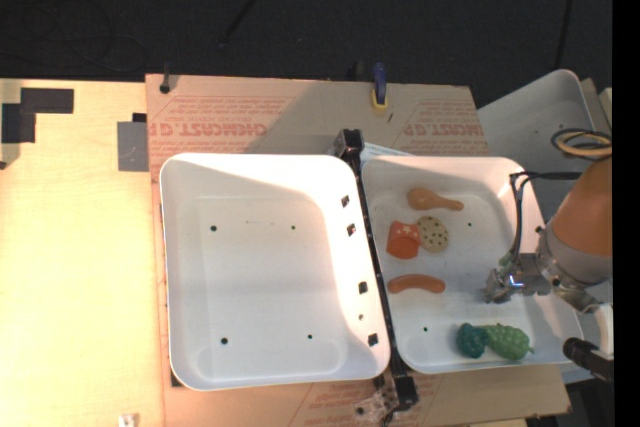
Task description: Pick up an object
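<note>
The right bin holds several toy foods. A tan drumstick lies near its back, with a red block and a speckled cookie side by side below it. An orange sausage lies in the middle. A teal lump and a green bumpy piece sit at the front. My gripper hangs low over the bin's right side, right of the sausage and above the green piece. Nothing shows between its fingers.
The left bin stands beside the right one, a black divider clip strip between them. Cardboard lies under both bins. The arm's orange band and a black cable hang over the right bin's right wall.
</note>
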`<state>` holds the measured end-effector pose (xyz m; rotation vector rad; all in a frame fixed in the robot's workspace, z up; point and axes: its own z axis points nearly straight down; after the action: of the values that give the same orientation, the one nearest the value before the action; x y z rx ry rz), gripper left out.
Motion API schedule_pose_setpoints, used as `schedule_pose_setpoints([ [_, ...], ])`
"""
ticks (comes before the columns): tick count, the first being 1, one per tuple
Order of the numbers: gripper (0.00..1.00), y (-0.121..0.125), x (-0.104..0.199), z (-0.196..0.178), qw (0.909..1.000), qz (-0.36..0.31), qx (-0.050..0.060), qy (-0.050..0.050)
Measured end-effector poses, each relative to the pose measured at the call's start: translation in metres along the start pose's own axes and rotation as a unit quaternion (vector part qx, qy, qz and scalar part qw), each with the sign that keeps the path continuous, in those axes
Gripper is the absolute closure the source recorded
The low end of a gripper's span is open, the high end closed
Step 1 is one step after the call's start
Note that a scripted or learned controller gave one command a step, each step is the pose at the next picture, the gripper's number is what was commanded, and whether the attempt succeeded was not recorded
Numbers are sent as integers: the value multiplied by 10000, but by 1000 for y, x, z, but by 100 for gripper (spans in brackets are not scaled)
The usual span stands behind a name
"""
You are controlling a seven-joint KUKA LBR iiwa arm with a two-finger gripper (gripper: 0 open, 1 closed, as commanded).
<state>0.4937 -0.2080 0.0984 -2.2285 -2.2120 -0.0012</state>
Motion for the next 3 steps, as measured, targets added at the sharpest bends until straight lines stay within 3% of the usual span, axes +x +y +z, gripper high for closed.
schedule_pose_setpoints([
  [3,100,-1,-2,-28,10000,72,19,7],
])
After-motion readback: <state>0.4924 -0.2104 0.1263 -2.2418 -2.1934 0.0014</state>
